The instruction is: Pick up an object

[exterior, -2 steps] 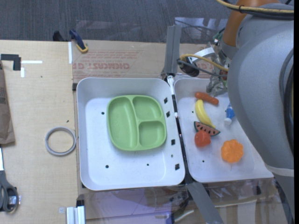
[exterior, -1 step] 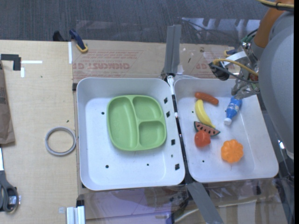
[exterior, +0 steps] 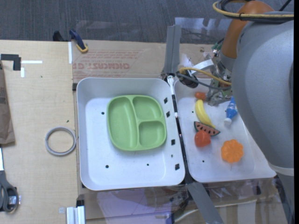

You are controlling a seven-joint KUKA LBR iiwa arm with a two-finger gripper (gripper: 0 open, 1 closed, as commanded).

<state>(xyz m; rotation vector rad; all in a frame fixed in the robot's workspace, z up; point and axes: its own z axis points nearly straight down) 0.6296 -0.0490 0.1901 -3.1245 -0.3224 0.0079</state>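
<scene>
The gripper (exterior: 218, 96) hangs low over the far end of the right bin (exterior: 261, 171), beside the banana (exterior: 202, 112); whether it is open or closed cannot be told. With a watermelon slice (exterior: 207, 128), tomato (exterior: 202, 138) and blue bottle (exterior: 230, 113) crowding close, a grab risks nudging neighbours or closing on nothing

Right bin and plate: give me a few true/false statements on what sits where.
1. The green plate lies in the left bin. True.
2. The banana lies on the plate. False: it lies in the right bin.
3. The melon slice sits just above the tomato in the view. True.
4. The orange fruit is in the left bin. False: it is in the right bin.
5. A grey ring lies on the bench left of the bins. True.
</scene>
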